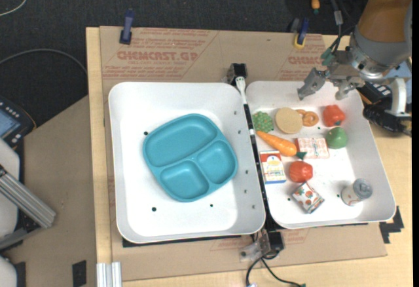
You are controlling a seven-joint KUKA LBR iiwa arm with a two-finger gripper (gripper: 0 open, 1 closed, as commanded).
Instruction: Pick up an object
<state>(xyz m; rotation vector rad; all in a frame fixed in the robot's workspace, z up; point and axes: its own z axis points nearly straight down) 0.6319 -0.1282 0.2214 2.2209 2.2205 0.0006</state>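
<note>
Grey metal fingers of my gripper (329, 84) are spread apart with nothing between them, hanging over the far edge of the right bin (376, 168), near its far right corner. How high I am above the bin floor I cannot judge well from this slanted view. No object is picked yet.

Closest below me lie the red tomato (333, 114) and the green apple (338, 138) toward the right edge, and the round beige cookie (288, 120) more to the middle. The tomato seems the best target: it has free space on its far side. I should centre over it, turn my wrist so no finger comes down on the apple, and close only when low enough.

Further out, the carrot (277, 143) lies by the left edge, and the teal plate (189, 156) sits in the left bin (124, 168).
</note>
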